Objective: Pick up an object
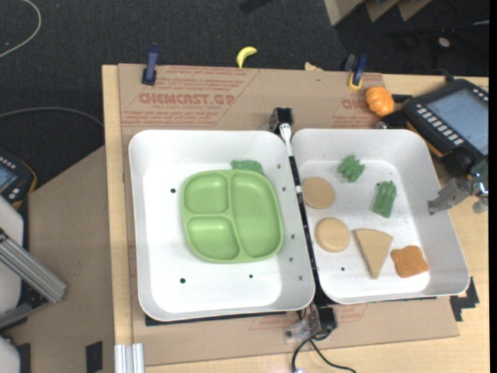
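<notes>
Now the gripper sits at the right bin edge, finger state unclear. Best reach left, descend squarely over the green block.

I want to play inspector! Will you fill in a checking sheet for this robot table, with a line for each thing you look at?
Surface: brown board with red lettering, bearing a left white bin and a right white bin.
Job's things: right bin holds two tan discs, a tan wedge, an orange piece and two green pieces.
Clutter: green divided plate in the left bin, a small green piece at its top edge.
End effector: at the right bin's right rim, holding nothing; finger state unclear.
Cables: white cable on the floor, top left.
Surroundings: dark carpet, blue clamps, handheld pendant.
</notes>
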### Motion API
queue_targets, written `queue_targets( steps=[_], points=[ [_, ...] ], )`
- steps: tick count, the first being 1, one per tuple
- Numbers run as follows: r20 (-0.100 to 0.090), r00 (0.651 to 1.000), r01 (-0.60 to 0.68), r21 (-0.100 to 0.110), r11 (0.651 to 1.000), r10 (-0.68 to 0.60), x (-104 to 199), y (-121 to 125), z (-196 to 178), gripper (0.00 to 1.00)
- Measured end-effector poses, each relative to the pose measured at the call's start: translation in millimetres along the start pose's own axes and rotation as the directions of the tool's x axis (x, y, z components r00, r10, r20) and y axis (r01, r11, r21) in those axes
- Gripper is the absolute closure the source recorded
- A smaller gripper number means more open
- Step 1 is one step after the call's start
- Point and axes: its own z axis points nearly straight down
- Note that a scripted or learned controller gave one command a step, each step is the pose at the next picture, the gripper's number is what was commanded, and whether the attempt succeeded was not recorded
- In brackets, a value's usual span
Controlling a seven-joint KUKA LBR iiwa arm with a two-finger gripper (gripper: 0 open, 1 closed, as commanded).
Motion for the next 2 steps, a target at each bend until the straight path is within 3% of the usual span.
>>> queue_targets(
  steps=[1, 2],
  points=[
    [-0.007, 1.000, 0.000, 0.014, 1.000, 0.000, 15, -4, 171, 0.00],
    [-0.005, 1.000, 0.006, 0.005, 1.000, -0.006, 81, -1, 189, 0.00]
  ],
)
